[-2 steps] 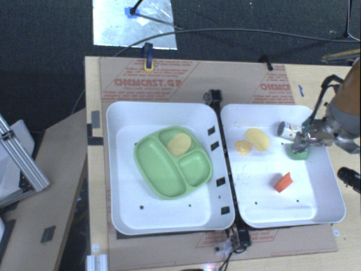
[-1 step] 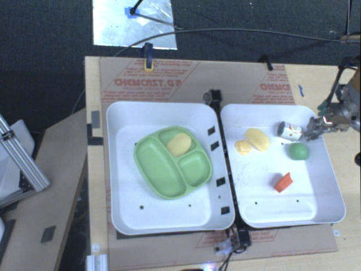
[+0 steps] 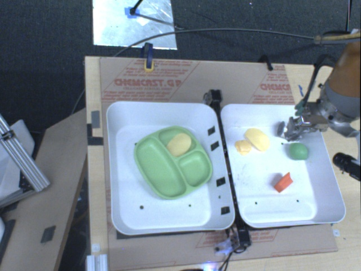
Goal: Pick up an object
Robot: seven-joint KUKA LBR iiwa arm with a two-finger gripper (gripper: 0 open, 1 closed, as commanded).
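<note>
We see two white bins: the left bin [image 3: 121, 168] holds one green divided plate [image 3: 169, 165] with one yellow piece [image 3: 179, 144] in its upper compartment. The right bin [image 3: 316, 199] holds four small things: a yellow oval [image 3: 258, 139], a round green ball [image 3: 298, 151], an orange-red wedge [image 3: 282, 181], a yellow chunk [image 3: 243, 147]. The gripper [image 3: 290, 130] hangs beside the ball; we cannot tell its state.

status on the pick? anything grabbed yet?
Done: arm is over the right bin, with the pincer low by the green ball. In hand: nothing visibly gripped. Left: grasp and lift; the ball, orange piece and yellow pieces lie on the bin floor.
</note>
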